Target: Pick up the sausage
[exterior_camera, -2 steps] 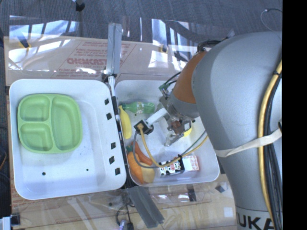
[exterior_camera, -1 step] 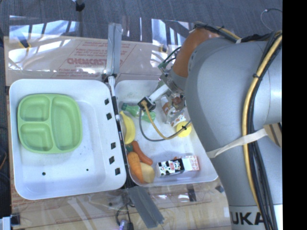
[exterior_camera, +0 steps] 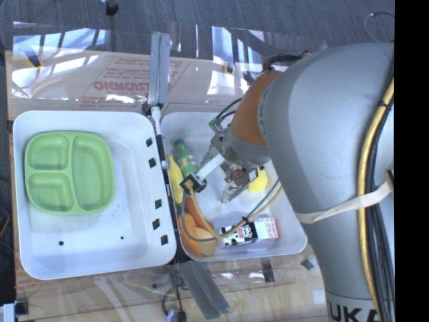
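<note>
In the right bin [exterior_camera: 289, 243], a small carton [exterior_camera: 251, 231] lies at the near edge, the sausage [exterior_camera: 194, 215] along the left wall, and farther back the pincer [exterior_camera: 234, 180] hangs mid-bin, grip state undeterminable, beside a green bottle [exterior_camera: 182, 154].

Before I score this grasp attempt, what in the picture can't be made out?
- Sausage: not identifiable among the right bin clutter.
- Claw: too small and blurred to judge.
- Right bin's far right side: covered by the arm.
- Carton label: too small to read.
</note>
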Available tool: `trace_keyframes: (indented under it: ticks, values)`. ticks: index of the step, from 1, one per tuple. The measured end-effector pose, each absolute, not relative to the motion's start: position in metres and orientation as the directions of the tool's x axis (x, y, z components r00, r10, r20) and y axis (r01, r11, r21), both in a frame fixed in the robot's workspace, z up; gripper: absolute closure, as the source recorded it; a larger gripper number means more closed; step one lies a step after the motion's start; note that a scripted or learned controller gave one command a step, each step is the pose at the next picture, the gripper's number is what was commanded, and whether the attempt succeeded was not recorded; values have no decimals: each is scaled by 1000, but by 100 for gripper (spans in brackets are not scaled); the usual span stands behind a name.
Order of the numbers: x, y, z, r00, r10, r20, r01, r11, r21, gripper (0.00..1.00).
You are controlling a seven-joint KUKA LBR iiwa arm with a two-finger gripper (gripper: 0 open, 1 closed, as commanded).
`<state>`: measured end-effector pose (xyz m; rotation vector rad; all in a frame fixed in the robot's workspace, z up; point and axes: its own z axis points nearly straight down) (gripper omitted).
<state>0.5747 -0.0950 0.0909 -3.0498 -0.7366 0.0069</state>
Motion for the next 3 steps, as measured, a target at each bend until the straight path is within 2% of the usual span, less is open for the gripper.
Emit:
trace_keyframes:
  ticks: [1,2,3]
  values:
    - [498,-111,93,945,327,6,327,-945,0,0]
    - [531,-91,91,895,446,-2,446,-895,-4,0]
    - [531,-91,100,894,448,-5,448,-894,-5,100]
